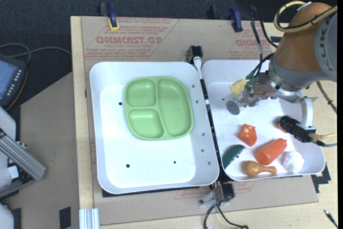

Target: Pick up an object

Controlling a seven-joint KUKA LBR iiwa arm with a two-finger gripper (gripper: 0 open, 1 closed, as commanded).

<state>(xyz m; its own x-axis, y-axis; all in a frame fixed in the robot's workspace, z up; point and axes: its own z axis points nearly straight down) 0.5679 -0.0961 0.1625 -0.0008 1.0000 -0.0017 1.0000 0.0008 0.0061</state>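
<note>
Camera view looks down on the two bins, with the arm (308, 45) reaching in from the right over the right bin (214, 69). Its gripper (236, 104) hangs low in the upper part of that bin — whether it is spread or closed I cannot tell. A yellow piece (237, 86) lies just beside it on the far side. The likelier targets sit toward the near edge: a small red block (247, 134) close below the gripper, then an orange carrot-like piece (270, 150), long axis slanting up to the right, and a tan drumstick shape (257, 169) and a dark green piece (232, 154) beyond. The left bin (107, 115) holds a green divided plate (159, 108). The wrist is bent down, forearm angling leftward.
</note>
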